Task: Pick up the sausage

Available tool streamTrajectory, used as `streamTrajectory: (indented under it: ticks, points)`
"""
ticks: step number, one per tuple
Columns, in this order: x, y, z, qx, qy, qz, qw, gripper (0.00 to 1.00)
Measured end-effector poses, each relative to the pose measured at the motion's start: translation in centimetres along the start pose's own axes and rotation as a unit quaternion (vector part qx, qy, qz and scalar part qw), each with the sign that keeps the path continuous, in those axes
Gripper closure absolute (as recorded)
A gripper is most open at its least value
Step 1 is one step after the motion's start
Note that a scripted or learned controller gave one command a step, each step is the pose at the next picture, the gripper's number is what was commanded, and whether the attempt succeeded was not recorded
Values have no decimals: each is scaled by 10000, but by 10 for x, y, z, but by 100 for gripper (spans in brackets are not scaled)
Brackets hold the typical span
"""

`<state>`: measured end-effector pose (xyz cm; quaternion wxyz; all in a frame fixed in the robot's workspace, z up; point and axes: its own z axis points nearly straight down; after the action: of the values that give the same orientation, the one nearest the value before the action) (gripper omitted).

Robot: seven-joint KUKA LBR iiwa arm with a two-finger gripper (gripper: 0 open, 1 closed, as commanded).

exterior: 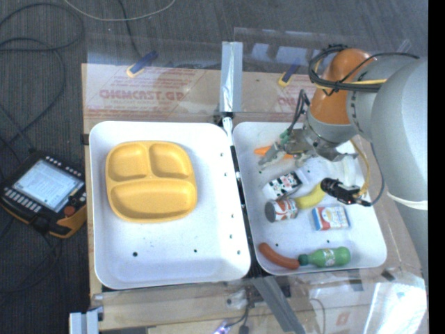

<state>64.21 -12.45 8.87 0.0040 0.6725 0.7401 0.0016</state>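
Down at the near edge of the right bin [375,252] lies the sausage [277,256], a short reddish-brown link resting flat on the white floor, its right end touching or just beside the cap end of a green bottle [327,257] that lies on its side. It looks light and smooth — probably a toy, likely a little slick and prone to rolling — so the safest hold would seem to be across its middle, fingers straddling the narrow width, with the approach kept clear of the bottle and of the bin wall close behind it. Farther up the same bin sit a small can [281,210] on its side, a banana [312,197] just beside it, a small white box [329,218], a dark-and-white patterned item [286,183] and something orange [263,150] near the upper left corner. The gripper [286,152] hangs over that upper part of the bin, well apart from the sausage; whether its fingers stand apart or together cannot be told from here, and nothing shows between them. The left bin [118,256] holds a yellow divided tray [150,180], its three compartments bare.
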Motion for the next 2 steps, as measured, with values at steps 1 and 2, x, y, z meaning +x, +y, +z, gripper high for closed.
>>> streamTrajectory:
  ticks: [1, 2]
  points:
    - [-48, 7, -4, 59, 24, -1800, 9836, 0]
    - [5, -4, -1, -10, -16, -2010, 9796, 0]
